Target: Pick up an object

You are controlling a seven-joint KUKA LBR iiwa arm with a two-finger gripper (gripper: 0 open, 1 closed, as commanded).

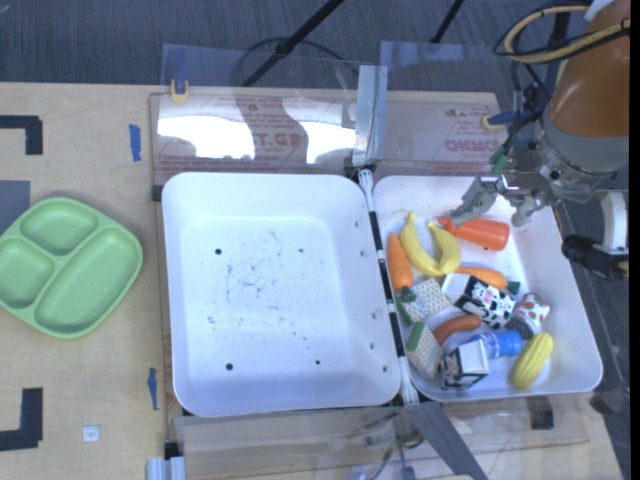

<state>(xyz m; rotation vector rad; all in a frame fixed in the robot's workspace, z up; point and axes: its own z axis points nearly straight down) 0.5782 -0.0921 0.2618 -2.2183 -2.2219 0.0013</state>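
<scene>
Orange carrot in right bin, just below open-fingered tool

White bins; green divided plate; yellow bananas; orange carrot; black-and-white spotted cow.

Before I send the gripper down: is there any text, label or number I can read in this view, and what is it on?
Red print on the clear panel behind the left bin: mirrored and glared, not readable.
Red print on the clear panel behind the right bin: a reversed word, too blurred to read for sure.
Small boxed item in the right bin: dark markings, too small to read.
Nothing else carries legible text.
</scene>
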